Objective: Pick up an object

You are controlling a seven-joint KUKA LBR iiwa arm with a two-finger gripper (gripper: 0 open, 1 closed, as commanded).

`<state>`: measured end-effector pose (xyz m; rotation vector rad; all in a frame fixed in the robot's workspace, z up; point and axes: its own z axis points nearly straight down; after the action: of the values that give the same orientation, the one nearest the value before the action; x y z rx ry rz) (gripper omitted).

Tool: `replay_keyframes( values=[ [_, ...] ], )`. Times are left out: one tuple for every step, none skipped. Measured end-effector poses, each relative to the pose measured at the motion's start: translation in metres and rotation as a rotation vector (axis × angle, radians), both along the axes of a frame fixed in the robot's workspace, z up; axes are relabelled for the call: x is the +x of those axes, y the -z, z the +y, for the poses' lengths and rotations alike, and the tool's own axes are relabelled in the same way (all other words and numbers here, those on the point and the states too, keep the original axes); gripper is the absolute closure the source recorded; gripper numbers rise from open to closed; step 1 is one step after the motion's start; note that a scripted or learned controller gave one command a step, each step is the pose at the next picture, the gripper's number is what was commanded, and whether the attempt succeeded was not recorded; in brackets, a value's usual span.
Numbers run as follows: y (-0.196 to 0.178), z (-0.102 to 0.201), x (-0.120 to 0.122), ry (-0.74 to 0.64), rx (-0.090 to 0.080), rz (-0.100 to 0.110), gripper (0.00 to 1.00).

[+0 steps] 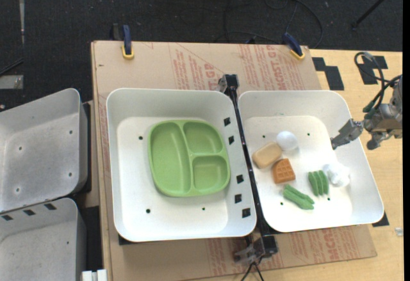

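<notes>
The gripper [351, 132] stood at the right bin's [269, 107] right rim, arm entering from the right; whether it was open or closed could not be determined, and nothing was visible in its grasp. The candidate objects lay apart from it on the bin floor, left of and below it: a white ball [286, 140], a tan bread piece [267, 155], an orange waffle [283, 171], two green pods [298, 197] [318, 182], and a white object [337, 175] nearest the gripper. The left bin [128, 145] held a green divided plate [189, 157].
</notes>
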<state>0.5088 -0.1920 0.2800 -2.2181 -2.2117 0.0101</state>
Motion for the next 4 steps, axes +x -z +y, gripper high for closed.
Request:
replay_keyframes(
  values=[
    [-0.006,0.001,0.002,-0.004,-0.003,-0.011,0.00],
    [0.038,0.005,-0.001,-0.002,-0.001,-0.007,0.00],
    [0.101,0.000,0.000,-0.001,0.000,-0.005,0.00],
    [0.147,0.007,-0.005,-0.002,0.000,-0.006,0.00]
  ],
)
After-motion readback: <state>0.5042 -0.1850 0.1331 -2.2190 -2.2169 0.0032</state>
